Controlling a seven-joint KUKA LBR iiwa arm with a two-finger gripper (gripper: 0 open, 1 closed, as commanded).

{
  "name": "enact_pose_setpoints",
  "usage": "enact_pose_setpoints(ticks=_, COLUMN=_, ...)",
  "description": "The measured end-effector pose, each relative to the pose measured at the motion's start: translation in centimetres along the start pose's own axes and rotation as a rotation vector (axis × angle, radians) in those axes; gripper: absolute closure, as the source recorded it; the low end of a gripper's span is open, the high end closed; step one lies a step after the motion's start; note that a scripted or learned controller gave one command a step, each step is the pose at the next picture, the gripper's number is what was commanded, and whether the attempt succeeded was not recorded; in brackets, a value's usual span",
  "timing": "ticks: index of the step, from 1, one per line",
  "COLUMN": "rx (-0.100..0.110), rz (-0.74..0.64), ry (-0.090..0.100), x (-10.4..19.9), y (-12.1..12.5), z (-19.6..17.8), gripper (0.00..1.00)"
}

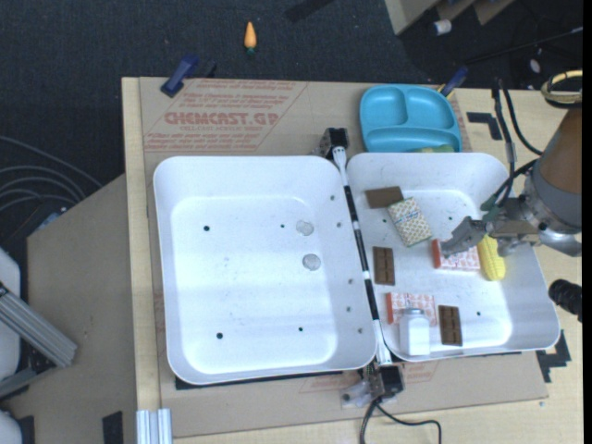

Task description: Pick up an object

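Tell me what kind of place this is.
Probably a robotics lab's grasping test bench: two shallow white plastic bins sit side by side on a brown cardboard-covered bench, a grey robot arm reaches over small assorted items, and loose cables lie on dark carpet.

The grey KUKA arm [564, 188] reaches in from the right, its two-finger gripper [462, 239] low, pointing left and slightly downward.
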State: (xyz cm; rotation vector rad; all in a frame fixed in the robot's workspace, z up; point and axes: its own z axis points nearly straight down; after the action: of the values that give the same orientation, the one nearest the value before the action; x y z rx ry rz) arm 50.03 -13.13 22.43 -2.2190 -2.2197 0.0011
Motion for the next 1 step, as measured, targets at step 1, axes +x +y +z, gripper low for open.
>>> enact_pose_setpoints(ticks=1, rx=0.0, rz=0.001, ry=-0.001, x=-0.15, y=1.74, z=11.44, gripper=0.0)
